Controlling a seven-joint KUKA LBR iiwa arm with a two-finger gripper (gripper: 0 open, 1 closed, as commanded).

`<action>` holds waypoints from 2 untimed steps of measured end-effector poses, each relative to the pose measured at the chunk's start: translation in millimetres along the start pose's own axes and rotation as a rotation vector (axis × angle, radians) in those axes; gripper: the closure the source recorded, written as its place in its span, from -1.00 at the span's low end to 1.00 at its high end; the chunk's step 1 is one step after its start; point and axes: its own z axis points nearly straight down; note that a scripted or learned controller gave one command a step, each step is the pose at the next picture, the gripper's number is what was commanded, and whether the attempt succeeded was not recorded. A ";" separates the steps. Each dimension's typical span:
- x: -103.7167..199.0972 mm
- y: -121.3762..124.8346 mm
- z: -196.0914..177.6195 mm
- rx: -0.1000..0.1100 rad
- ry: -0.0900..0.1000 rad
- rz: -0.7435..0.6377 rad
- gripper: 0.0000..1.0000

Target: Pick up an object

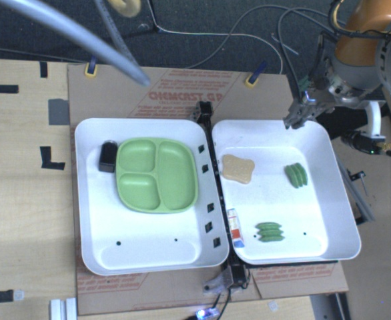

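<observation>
Lying flat, tan toast slice [237,169]

camera: one, fixed above the desk [22,179] | facing: down at a slant, far edge toward the frame's top | range: far enough that both white bins sit whole, left bin [89,199] left of centre, right bin [329,179] right of centre | arm [362,39] enters at upper right
</observation>
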 end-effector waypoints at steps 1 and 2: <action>57.1 -2.8 13.2 0.002 0.001 -0.001 1.00; 111.5 -5.2 25.3 0.002 0.001 -0.001 1.00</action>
